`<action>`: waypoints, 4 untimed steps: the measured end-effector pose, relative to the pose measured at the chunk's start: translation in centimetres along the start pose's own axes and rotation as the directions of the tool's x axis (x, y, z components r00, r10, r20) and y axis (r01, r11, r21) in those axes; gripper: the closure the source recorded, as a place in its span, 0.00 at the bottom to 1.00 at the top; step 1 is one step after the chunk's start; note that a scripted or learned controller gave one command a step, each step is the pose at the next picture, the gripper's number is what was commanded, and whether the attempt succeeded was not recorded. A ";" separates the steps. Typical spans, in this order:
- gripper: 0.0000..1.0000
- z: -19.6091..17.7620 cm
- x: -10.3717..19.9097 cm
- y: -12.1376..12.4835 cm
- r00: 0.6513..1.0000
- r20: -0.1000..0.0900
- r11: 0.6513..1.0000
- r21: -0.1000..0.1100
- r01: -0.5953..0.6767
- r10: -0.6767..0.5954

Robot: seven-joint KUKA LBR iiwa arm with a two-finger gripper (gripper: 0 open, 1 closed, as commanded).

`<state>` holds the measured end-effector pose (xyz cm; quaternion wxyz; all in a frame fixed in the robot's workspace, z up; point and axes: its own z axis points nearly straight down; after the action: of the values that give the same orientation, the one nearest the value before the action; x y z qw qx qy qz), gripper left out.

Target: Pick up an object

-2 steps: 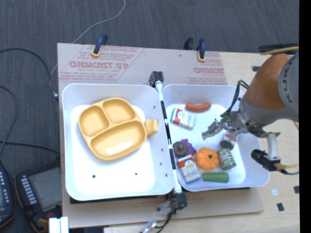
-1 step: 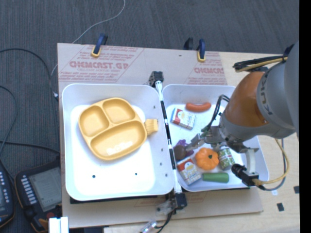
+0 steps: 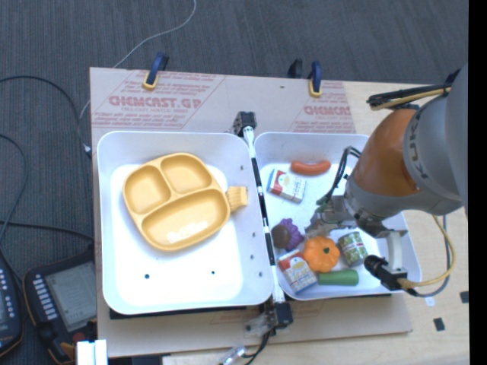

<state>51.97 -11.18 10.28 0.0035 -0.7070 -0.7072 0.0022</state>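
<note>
In the right bin point(image 3: 268, 204), the gripper point(image 3: 329, 223) hangs amid a crowd: purple grapes point(image 3: 288, 234) at nine o'clock, an orange pumpkin point(image 3: 321, 254) at six, a green-labelled can point(image 3: 351, 248) at four. Whether its fingers are spread or closed cannot be told. A sausage point(image 3: 310, 166) and carton point(image 3: 285, 186) lie toward twelve, with bare floor between.

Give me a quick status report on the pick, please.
Gripper low in right bin, grip unclear. Orange pumpkin just below it. Purple grapes, can crowding close.
</note>
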 end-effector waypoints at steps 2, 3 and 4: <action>0.00 1.5 0.2 -2.7 1.000 0.009 1.000 -0.023 -0.002 0.002; 1.00 0.9 0.2 -2.7 1.000 0.007 1.000 -0.018 -0.001 0.001; 1.00 -7.8 8.5 -3.6 1.000 0.002 1.000 -0.003 0.002 -0.002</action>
<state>48.46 -2.65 18.15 0.0016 -0.7062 -0.7080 0.0017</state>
